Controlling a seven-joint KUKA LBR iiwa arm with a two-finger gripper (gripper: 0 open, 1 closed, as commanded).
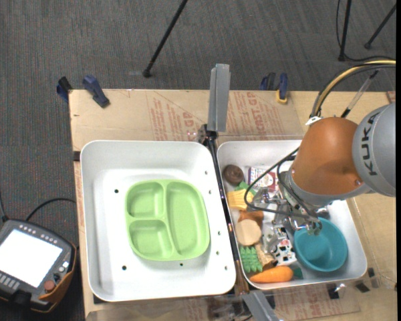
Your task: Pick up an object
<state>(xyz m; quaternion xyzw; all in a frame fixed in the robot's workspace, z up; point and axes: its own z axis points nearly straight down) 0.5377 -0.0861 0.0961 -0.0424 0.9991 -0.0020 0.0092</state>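
My gripper (281, 227) reaches down into the right bin (358, 246), partly hidden under the orange wrist band and cables. It hangs over a pile of small items: a tan round piece (248, 232), a patterned card-like item (285, 249) and a teal bowl (322, 249) just to its right. Nearby lie a carrot (273, 274), a green ridged piece (249, 258), a yellow piece (237, 198), a brown round cookie (234, 174) and a white-and-red packet (260, 176). I cannot make out anything held.
The left bin (100, 172) holds a green divided plate (167, 219). A grey post (219, 102) stands at the back between the bins. Clamps sit along the cardboard's far edge, and a teach pendant (27, 263) lies on the floor at the left.
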